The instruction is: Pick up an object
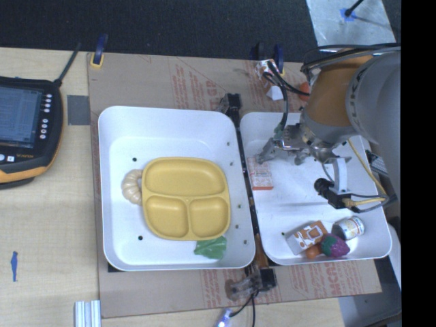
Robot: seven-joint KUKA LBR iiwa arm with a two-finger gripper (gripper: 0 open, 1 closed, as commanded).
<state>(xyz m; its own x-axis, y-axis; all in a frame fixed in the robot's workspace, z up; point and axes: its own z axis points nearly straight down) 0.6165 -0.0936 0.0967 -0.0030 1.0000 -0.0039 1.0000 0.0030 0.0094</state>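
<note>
Pincer (286,148) hanging over the upper left of the right bin (269,247), spread wide with nothing between the fingers.

Just beside it, a small red-and-white packet (261,180) lying flat by the bin's left wall. Well apart, down in the lower right corner: a brown carton (308,236), something orange (312,252), a purple-and-green toy (336,246) and a silver can (349,227), all bunched up and touching. Over in the left bin (112,182): a yellow divided plate (185,197), a beige roll-looking thing (131,186) tucked against its left edge, a green scrap (210,248) at its bottom edge. Far left on the bench (41,251), a black-and-orange handheld screen (27,128).
</note>
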